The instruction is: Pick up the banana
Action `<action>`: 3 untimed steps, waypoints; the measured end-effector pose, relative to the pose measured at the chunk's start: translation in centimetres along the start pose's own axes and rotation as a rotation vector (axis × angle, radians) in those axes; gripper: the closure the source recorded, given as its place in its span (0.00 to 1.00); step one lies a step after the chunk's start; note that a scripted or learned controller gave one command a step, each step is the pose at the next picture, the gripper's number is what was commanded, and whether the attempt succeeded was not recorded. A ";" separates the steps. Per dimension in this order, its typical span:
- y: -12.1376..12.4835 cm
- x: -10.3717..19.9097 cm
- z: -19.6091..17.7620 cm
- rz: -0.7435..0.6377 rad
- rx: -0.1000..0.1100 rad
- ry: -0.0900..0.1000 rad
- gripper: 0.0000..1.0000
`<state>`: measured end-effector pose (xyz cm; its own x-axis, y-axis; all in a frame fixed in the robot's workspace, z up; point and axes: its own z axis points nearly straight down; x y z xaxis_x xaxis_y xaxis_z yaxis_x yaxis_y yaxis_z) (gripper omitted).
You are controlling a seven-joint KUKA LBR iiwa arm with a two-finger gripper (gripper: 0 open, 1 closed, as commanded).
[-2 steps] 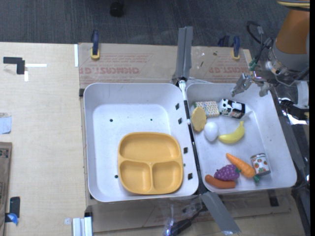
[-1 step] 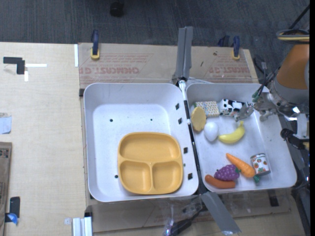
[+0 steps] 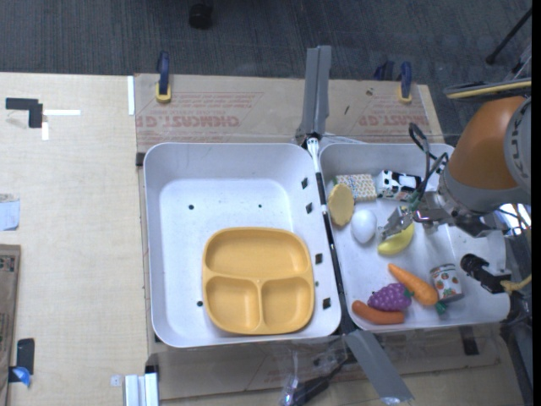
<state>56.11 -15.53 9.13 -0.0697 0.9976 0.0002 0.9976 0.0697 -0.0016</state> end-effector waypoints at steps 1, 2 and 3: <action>0.0 -0.1 -0.9 0.005 -0.001 -0.001 1.00; 2.4 5.3 -9.7 0.007 -0.001 -0.001 1.00; 4.1 -0.2 -3.6 -0.194 0.000 -0.001 1.00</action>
